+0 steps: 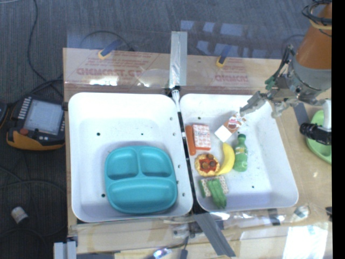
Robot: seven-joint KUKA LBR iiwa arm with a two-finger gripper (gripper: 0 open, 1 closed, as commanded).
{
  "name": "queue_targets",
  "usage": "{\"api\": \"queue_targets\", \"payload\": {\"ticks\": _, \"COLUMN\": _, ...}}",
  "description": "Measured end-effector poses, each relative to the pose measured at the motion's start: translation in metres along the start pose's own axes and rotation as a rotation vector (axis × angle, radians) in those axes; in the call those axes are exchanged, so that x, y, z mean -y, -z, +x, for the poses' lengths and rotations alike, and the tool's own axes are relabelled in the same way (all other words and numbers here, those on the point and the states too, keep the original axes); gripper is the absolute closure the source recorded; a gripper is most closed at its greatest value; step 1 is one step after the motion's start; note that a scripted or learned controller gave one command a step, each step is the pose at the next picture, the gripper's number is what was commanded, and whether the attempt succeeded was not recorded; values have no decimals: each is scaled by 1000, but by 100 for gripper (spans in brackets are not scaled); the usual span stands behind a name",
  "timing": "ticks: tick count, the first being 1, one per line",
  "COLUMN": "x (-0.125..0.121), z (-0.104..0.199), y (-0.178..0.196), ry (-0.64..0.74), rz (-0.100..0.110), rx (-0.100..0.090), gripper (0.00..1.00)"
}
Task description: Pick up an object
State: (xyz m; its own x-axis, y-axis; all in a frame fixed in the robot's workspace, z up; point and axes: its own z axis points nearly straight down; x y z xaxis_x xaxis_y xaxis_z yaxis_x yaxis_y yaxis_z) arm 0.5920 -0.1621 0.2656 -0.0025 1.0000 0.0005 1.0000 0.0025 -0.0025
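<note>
Two white bins sit on the counter: one teal tray left, six toys right. The pincer hovers above; its grip I cannot tell.

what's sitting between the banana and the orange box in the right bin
In the camera view, a small white block lies between the banana and the orange box, toward their upper ends. Lower down, a pizza toy touches the banana.

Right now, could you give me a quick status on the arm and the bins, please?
Gripper low over right bin, by small white-and-red item. Nothing seen held. Banana, green bottle close beside. Teal tray in left bin.
</note>
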Motion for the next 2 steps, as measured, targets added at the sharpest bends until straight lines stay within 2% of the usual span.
{"api": "queue_targets", "payload": {"ticks": 1, "x": 48, "z": 9, "y": -142, "ry": -48, "rz": 2, "rx": -2, "gripper": 0}}
{"api": "queue_targets", "payload": {"ticks": 2, "x": 35, "z": 6, "y": -176, "ry": 3, "rz": -9, "rx": 4, "gripper": 0}}
